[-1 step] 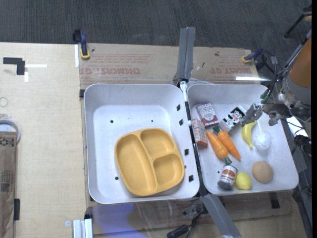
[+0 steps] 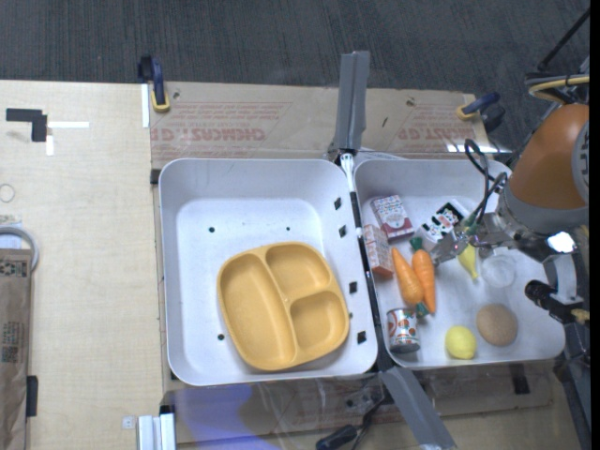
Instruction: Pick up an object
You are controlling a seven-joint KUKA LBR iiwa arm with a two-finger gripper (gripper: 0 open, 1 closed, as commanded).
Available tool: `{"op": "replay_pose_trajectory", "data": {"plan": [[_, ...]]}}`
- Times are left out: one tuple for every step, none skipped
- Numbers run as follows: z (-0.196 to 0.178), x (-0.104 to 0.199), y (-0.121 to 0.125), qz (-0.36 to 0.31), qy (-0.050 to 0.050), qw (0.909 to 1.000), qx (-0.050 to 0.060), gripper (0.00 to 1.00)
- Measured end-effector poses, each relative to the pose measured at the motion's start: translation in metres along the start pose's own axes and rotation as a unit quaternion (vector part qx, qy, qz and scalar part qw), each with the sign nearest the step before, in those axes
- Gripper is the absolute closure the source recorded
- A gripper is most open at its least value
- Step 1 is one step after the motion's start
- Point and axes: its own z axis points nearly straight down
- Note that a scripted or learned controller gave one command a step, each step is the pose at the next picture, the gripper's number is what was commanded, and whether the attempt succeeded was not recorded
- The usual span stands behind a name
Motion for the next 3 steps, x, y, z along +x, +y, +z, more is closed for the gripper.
{"op": "replay_pose_trajectory", "data": {"plan": [[-0.009,-0.001,0.0,0.001,0.0,1.0,0.001,1.0],[-0.184,0.036,0.015,0.012,-0.001,0.9999,0.0,1.0],[-0.104,0.09,0.028,0.022,0.0,0.9998,0.002,1.0]]}}
